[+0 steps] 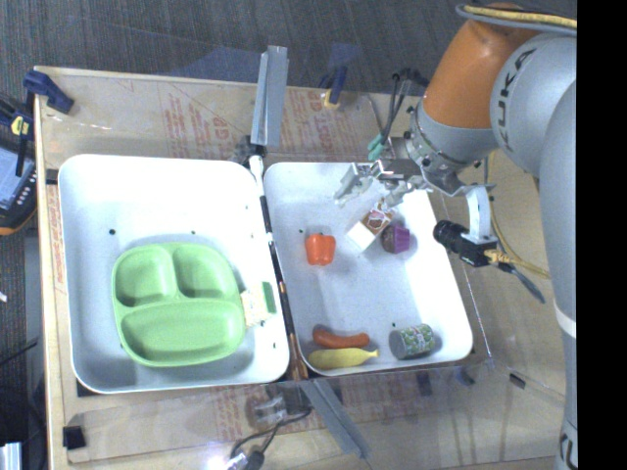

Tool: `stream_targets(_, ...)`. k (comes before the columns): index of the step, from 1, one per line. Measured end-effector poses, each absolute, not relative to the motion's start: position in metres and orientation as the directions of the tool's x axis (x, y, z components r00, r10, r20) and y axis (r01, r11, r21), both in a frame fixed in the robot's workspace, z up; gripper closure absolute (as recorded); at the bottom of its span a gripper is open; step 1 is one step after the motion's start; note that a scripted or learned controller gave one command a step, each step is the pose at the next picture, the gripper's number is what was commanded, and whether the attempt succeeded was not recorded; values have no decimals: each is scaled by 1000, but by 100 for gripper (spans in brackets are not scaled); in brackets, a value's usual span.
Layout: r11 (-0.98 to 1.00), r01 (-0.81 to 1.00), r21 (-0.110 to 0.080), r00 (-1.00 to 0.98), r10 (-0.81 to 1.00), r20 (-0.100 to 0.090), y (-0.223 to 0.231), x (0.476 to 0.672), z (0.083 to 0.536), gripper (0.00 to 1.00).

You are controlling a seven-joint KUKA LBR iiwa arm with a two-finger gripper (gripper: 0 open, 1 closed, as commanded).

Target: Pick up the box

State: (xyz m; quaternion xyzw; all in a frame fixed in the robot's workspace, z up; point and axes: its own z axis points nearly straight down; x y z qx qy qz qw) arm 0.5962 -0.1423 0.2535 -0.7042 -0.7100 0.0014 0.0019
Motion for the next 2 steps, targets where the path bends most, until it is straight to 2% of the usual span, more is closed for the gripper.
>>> stream_targets(1, 330, 944, -5, -330, 944, 3, -156, 546, 134, 0)
stream_targets(2, 431, 903, 0, -431, 903, -1, -204, 564, 142, 0)
